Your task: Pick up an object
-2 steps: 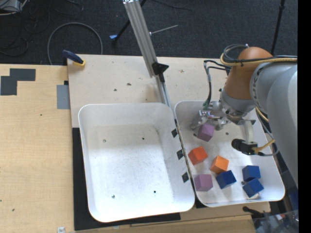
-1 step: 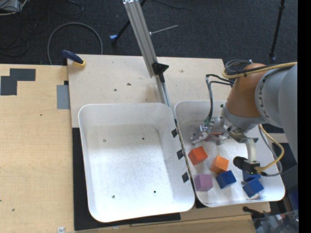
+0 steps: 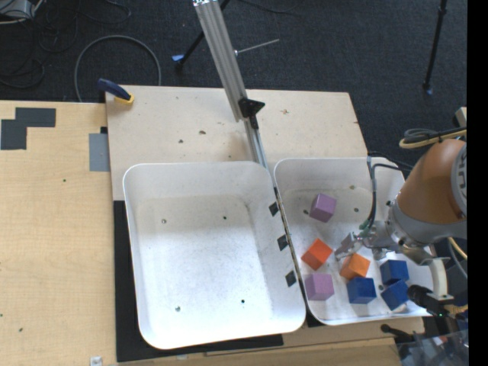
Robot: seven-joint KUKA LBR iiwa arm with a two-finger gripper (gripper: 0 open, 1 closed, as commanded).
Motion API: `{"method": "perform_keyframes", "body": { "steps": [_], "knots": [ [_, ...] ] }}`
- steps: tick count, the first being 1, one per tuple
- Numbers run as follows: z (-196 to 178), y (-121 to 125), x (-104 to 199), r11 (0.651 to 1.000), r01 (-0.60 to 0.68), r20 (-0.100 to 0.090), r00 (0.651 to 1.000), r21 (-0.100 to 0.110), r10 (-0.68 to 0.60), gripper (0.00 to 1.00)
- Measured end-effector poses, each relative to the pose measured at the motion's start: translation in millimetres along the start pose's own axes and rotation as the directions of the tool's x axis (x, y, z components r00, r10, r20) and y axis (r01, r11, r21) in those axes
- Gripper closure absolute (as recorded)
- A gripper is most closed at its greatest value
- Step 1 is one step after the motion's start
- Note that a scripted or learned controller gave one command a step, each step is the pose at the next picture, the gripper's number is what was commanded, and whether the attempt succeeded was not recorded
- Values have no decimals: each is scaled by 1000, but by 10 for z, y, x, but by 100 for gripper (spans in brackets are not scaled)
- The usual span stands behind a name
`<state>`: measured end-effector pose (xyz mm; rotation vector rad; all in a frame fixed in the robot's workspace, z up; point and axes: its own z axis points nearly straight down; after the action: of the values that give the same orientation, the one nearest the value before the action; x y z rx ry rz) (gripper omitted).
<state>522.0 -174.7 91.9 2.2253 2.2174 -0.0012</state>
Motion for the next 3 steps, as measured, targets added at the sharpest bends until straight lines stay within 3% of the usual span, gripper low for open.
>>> {"method": "perform_keyframes", "body": {
  "steps": [1, 2, 3],
  "knots": [
    [-100, 1, -7, 1000, -3, 0, 1000, 0, 3, 100],
    [-30, -287, 254, 1000, 3, 6, 1000, -24, -3, 100],
    [-16, -326, 762, 1000, 4, 3, 1000, -9, -4, 100]
  ]
}}
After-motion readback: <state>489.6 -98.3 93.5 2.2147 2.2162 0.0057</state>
